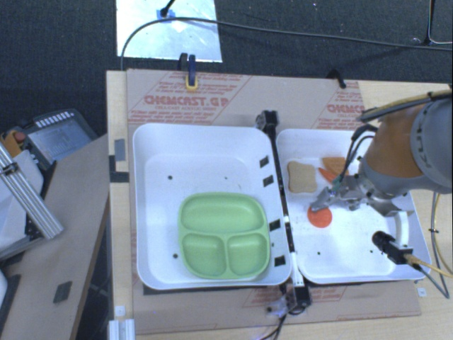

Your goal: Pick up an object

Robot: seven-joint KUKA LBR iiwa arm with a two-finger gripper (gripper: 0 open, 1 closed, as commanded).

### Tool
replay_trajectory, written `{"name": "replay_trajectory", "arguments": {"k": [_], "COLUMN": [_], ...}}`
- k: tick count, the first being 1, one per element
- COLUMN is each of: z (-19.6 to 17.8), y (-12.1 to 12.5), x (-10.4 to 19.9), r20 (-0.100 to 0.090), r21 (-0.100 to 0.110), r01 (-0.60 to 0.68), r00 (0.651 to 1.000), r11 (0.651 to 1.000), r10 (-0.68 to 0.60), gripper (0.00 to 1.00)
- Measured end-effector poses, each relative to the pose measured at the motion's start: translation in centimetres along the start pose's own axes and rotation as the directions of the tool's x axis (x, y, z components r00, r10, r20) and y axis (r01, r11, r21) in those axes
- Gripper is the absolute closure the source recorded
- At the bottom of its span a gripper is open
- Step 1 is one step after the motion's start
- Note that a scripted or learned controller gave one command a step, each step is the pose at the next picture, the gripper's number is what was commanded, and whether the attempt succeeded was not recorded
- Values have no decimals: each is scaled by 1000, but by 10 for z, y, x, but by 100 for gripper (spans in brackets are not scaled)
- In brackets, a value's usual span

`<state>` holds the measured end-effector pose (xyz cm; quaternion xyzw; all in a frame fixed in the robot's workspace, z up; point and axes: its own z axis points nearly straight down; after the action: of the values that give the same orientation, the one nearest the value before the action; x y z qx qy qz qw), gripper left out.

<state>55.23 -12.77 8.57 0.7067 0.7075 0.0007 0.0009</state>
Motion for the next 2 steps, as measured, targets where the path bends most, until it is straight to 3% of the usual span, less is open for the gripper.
{"name": "replay_trajectory", "arguments": {"k": [1,2], "z": [-13,-75], "y": [2,1], "x": [1,6], "r20": [-1,1], "r21": [-6,-3], "r01": [1,3], "r00": [1000,1000], "r11": [1000,1000], "r10": [-1,-3], "gripper": [100,100]}}
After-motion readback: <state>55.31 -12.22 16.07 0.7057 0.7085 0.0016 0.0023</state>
